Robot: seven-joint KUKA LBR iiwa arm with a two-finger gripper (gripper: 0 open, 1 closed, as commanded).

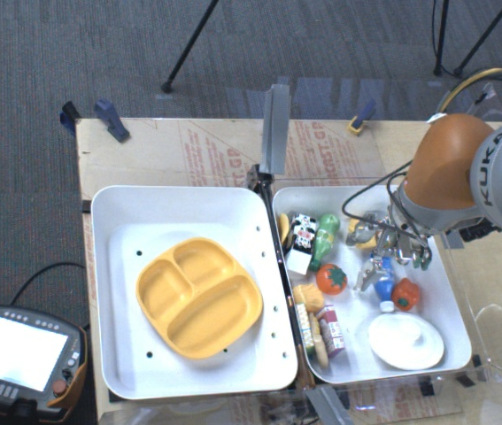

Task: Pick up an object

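My gripper (382, 273) hangs low over the middle of the right bin (457, 319), below the arm's orange band. It is open, its metal fingers (367, 279) spread just above a small blue bottle (385, 289) with a white cap. Nothing is held between them. A red tomato (330, 278) lies just left of the gripper. An orange-red pepper (405, 295) lies just to its right. A yellow banana (361, 234) sits partly under the wrist cables.
A green bottle (324, 239), a black-and-white carton (301, 235), several small packets (320, 326) and a white round dish (405, 341) share the right bin. The left bin (118, 211) holds a yellow divided plate (199, 297). A grey post (276, 137) stands behind the bins.
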